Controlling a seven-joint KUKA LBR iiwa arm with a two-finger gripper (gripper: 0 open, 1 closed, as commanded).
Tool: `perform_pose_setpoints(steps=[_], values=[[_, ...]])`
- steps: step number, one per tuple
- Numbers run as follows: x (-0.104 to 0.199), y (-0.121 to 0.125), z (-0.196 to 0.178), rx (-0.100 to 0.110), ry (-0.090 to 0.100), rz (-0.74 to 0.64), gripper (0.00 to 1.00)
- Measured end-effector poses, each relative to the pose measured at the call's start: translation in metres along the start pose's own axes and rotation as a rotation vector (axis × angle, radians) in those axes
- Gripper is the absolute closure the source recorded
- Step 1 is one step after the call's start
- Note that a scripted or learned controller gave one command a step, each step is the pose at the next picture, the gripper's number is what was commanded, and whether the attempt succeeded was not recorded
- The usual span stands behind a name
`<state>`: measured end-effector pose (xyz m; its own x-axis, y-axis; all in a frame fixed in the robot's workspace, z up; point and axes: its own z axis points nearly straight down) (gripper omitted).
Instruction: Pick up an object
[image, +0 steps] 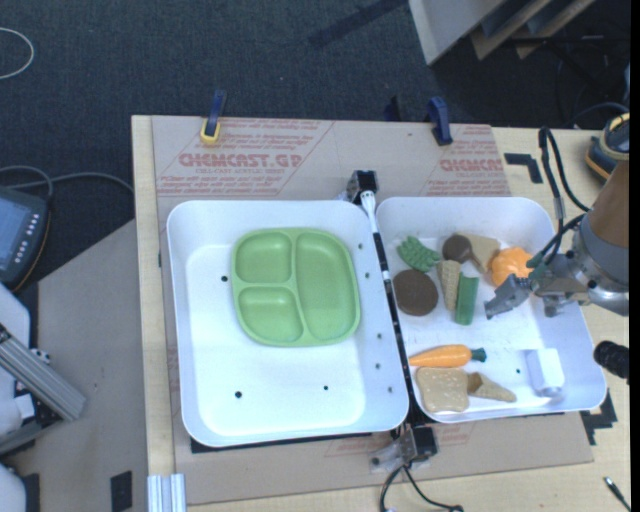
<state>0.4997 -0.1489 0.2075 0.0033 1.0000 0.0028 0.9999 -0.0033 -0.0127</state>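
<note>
Claw (508, 296) | spread open, holding nothing | just beside orange fruit (510, 263)

The arm (608, 235) is showing a rounded body, brownish-grey in this light, with a paler grey ring glinting along its lower edge. Dark cables (556, 195) are looping beside it, one thin and black, curving down toward the wrist. The pincer (503, 299) is looking grey and angular, built of small metal blocks, with a spot of teal showing on its mount. Its detail is blurring at this size.
</note>
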Motion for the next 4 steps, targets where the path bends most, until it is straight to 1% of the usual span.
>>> perform_pose_setpoints(steps=[1, 2, 3, 4], values=[[0.000, 0.003, -0.006, -0.012, -0.003, -0.003, 0.00], [0.002, 0.011, 0.041, -0.006, 0.000, -0.003, 0.00], [0.003, 0.018, 0.087, -0.006, 0.000, -0.003, 0.00], [0.003, 0.018, 0.125, -0.007, 0.000, -0.003, 0.00]])
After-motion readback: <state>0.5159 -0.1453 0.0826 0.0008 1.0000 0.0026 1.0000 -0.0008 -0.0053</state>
